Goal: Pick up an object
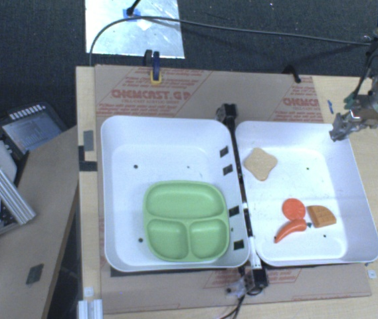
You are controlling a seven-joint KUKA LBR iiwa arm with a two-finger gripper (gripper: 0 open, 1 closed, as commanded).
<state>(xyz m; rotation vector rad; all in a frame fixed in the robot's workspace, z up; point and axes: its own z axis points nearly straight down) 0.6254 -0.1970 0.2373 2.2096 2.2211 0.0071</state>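
Orange carrot (289,231) lies at five o'clock in the right bin (358,178), touching a round red piece (293,209). At two o'clock, the pincer (341,129) hangs over the rim; its state cannot be told. It should probably drop straight down, centered over one thing.

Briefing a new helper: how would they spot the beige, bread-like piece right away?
Look in the right bin, toward its far left corner. The beige piece lies alone there, pale, while the orange pieces and brown wedge cluster nearer the front.
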